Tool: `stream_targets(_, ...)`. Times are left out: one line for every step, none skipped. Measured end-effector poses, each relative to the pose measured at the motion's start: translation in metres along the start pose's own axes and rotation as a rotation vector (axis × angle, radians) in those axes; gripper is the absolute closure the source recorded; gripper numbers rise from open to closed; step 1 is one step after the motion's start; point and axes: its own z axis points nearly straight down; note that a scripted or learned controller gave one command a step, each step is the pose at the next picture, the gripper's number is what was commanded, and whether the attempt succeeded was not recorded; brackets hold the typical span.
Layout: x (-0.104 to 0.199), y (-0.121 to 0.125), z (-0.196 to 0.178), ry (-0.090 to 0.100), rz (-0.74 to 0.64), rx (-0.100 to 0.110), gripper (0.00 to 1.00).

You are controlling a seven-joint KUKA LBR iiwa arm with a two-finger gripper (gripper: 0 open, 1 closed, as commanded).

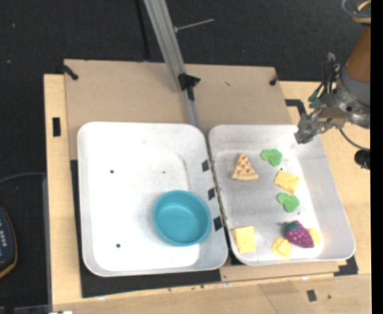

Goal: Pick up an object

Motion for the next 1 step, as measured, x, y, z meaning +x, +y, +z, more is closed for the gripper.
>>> stream_targets(0.0538,0.0081,0.0147,0.001,-0.001,0.001,1.00)
